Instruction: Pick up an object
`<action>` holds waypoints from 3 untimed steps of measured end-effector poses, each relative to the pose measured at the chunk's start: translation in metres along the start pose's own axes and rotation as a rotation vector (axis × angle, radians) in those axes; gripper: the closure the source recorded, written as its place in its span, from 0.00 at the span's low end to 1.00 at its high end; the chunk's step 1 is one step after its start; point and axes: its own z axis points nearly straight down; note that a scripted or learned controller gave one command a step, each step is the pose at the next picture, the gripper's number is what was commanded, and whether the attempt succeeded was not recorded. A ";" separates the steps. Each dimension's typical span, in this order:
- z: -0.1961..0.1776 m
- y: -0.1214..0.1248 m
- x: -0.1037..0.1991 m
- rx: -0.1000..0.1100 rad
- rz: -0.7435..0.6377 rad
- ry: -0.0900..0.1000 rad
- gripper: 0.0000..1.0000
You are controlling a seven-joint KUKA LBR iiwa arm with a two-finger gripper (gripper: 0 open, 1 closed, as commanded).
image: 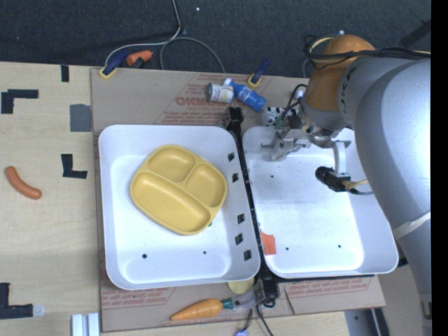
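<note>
Both white bins (112,208) look like smooth glossy plastic; the yellow divided plate (179,188) is matt plastic, resting above brown cardboard (175,103) on pale wood.

A robotics lab: white bins (112,208) on a cardboard-covered bench (175,103), taped markers

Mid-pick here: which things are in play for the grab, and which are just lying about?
In play:
gripper, in the right bin
yellow divided plate, in the left bin

Lying about, outside the bins:
toy carrot
toy sausage
blue-and-white bottle
</note>
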 end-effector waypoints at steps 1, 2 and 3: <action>0.001 0.000 0.000 0.001 0.000 -0.001 0.00; 0.010 -0.021 0.012 -0.001 0.003 -0.001 0.00; 0.010 0.000 0.003 0.002 0.001 0.003 0.00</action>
